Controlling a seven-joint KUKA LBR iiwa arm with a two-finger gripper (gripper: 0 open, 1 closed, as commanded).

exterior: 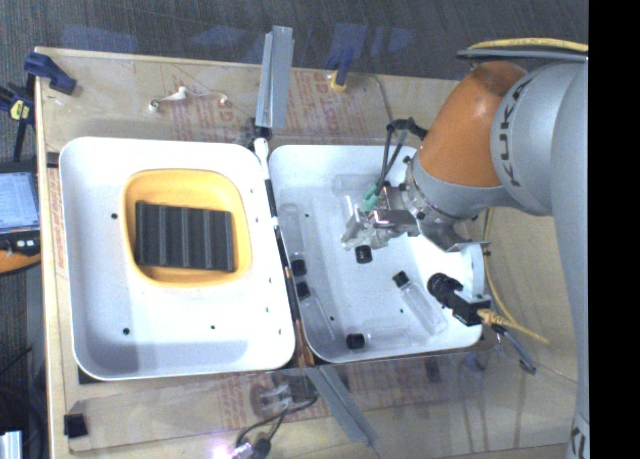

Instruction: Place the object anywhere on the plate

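Gripper (pixel 362 230) low over the middle of the right bin (pixel 330 172), reaching in from three o'clock; finger spread and any hold impossible to tell. Small clear bottle (pixel 412 297) with a black cap lying flat on the bin floor at about four o'clock from the gripper, near but apart. Yellow plate (pixel 160 185) with dark ribbed centre in the left bin (pixel 90 247), well off at nine o'clock.

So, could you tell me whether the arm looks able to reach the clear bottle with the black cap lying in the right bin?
Probably yes. The bottle lies in the open on the floor of the right bin, nothing on top of it, and the gripper hangs over the same bin, just up and left of it.
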